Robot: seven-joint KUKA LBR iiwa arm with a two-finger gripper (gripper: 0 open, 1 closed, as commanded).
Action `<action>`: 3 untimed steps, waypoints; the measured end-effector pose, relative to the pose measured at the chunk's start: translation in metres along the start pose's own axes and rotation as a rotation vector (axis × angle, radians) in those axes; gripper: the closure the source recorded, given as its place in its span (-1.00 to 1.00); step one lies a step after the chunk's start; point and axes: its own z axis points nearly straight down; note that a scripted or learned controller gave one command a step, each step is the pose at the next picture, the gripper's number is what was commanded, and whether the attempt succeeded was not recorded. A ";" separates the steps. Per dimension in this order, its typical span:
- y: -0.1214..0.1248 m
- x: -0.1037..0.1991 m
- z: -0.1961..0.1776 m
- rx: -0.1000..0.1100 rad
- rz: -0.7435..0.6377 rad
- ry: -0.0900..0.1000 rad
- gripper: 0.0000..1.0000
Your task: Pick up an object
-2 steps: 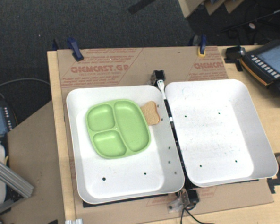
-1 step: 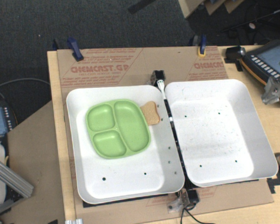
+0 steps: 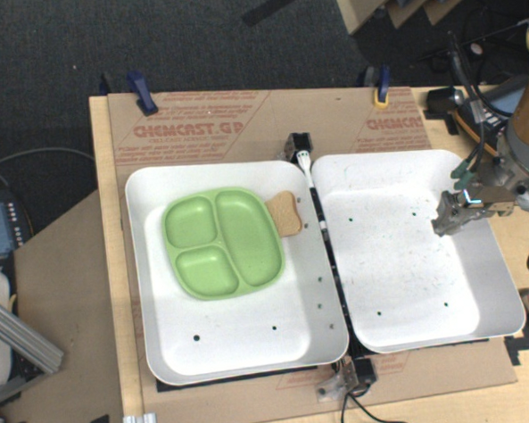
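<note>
Looking down at the bench, you see two white bins side by side on a brown board printed with red lettering. Your left bin (image 3: 165, 346) holds a green plate (image 3: 223, 243) with three compartments, lying flat in the bin's upper half. A small tan piece (image 3: 285, 214), perhaps a slice of bread or a sponge, sits just beside the plate's right rim, touching or slightly tucked under it; you cannot tell which from this angle. The right bin (image 3: 405, 323) shows a bare floor with dark specks and a few small holes. The arm (image 3: 519, 137) comes in from the right and is cut off by the frame, so you see little more than its wrist and cabling. The gripper (image 3: 447, 222) hangs over the right bin's right side, well apart from the plate and the tan piece. Its tip is small and blurred against the white floor, and nothing lets you judge how it is set, nor does anything show in it. Two clamps, a blue one (image 3: 141, 93) and a yellow one (image 3: 382, 93), pin the board's far edge.
</note>
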 end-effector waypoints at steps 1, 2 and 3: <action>0.016 -0.034 -0.087 -0.023 0.006 -0.007 1.00; -0.001 -0.007 -0.015 -0.004 0.002 -0.001 1.00; 0.035 -0.052 -0.090 -0.023 0.007 -0.008 1.00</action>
